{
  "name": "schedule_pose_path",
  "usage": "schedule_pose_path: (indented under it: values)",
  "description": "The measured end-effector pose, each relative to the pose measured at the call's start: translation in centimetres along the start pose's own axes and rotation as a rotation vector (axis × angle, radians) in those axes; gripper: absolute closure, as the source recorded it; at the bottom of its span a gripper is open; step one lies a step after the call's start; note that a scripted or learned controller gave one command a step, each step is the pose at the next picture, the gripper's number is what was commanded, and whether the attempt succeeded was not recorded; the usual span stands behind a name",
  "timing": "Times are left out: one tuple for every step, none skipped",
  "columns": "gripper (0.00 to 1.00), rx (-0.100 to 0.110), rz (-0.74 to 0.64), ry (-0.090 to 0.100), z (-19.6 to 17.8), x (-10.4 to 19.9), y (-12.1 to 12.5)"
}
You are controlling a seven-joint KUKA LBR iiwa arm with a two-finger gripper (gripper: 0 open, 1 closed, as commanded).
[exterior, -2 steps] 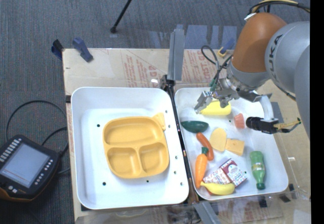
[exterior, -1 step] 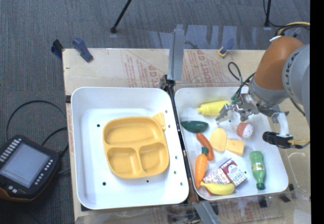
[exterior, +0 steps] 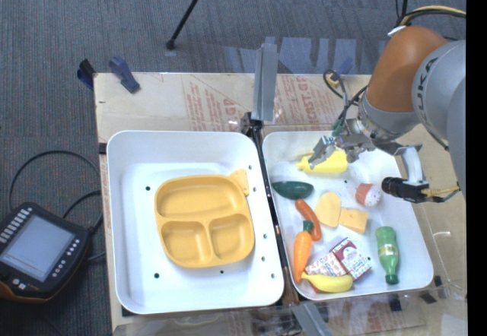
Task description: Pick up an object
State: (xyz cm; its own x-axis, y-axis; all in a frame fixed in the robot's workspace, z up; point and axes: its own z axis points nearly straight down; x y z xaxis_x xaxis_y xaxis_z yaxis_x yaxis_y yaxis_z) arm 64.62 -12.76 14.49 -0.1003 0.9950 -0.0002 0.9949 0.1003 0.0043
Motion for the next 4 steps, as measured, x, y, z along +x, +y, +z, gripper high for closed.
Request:
schedule_pose_path:
  values:
    - [0.0, 0.014, 0.016, 0.003, 6.2, -3.6, -0.9]
    - [0.0, 0.001, -0.021, 0.002, 2.0, 2.8, 0.2]
    - [0.0, 0.013, -0.198, 0.006, 5.9, 5.8, -16.8]
    - [1.0, 0.014, -0.191, 0.007, 5.0, 5.7, -16.8]
